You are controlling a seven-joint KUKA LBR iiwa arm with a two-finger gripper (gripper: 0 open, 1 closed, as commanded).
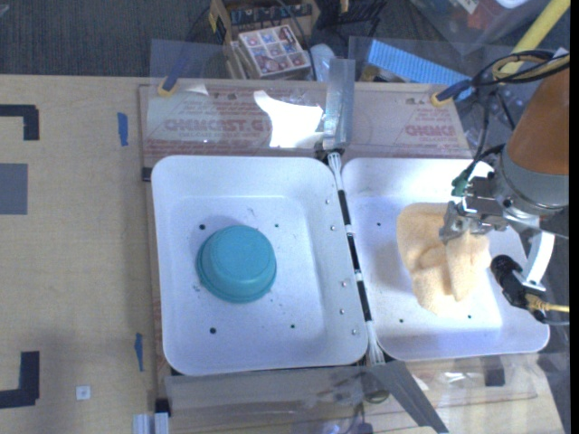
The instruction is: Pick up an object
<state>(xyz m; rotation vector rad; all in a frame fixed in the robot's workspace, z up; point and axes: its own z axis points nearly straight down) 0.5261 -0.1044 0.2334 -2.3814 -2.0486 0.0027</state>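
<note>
A pale yellow sponge-like cloth (441,262) lies crumpled in the right bin (380,206). My gripper (463,227) hangs right over its upper right part, with the fingers down against the material. A teal bowl (237,262) sits upside down in the middle of the left bin (181,197). The wrist hides the fingertips, so their spacing is unclear.
The arm's grey and orange body (543,143) covers the right bin's far right side, with cables above it. A metal divider (348,242) runs between the bins. Clear panels stand behind both bins, with boxes beyond them.
</note>
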